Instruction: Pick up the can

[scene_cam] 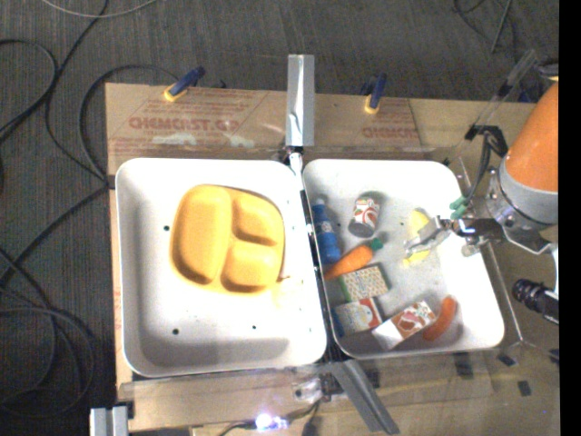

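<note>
Your claw (pixel 434 237) hovers over the right-hand side of the right bin (pixel 472 334), reaching in from the grey arm (pixel 536 184) with its orange band. Whether it is released or clenched cannot be told from this view, and nothing can be seen held in it.

The can (pixel 365 214) (white with a red label) lies on its side to the left of the claw and slightly farther up the view, apart from it, near the bin's upper middle.

Just beside the claw, partly under it, you see a pale yellow item (pixel 418 222). Lower left of the claw lies a carrot (pixel 349 260), tilted, its tip pointing toward the claw. Left of the carrot a blue bottle (pixel 323 232) rests along the bin's left wall. Below the carrot sit a green patterned box (pixel 365 282) and a red-and-white box (pixel 359 315). Below the claw, near the bin's lower rim, a red-and-white carton (pixel 407 322) lies touching an orange-red sausage-shaped item (pixel 440 320).

Well to the claw's left, the left bin (pixel 145 334) holds a yellow divided tray (pixel 228 237). Both bins rest on the desk (pixel 136 121), which carries clamps along its far edge.
</note>
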Robot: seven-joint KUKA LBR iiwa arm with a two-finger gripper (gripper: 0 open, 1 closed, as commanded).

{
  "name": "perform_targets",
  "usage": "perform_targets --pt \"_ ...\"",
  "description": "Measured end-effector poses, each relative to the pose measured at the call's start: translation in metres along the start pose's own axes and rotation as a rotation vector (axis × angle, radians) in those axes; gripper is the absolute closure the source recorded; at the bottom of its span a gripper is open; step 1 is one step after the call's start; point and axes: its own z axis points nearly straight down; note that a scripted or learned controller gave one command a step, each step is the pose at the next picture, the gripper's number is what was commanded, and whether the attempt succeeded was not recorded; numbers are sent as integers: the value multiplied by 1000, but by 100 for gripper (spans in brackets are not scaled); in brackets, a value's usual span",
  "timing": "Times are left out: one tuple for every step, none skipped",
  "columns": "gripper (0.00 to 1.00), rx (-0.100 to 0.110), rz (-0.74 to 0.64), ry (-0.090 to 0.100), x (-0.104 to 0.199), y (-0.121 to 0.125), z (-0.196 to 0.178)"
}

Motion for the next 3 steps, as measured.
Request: perform_targets --pt "0 1 151 0 42 68 -6" --pt "0 3 262 -1 72 72 58" --pt "0 2 274 -2 67 108 87"
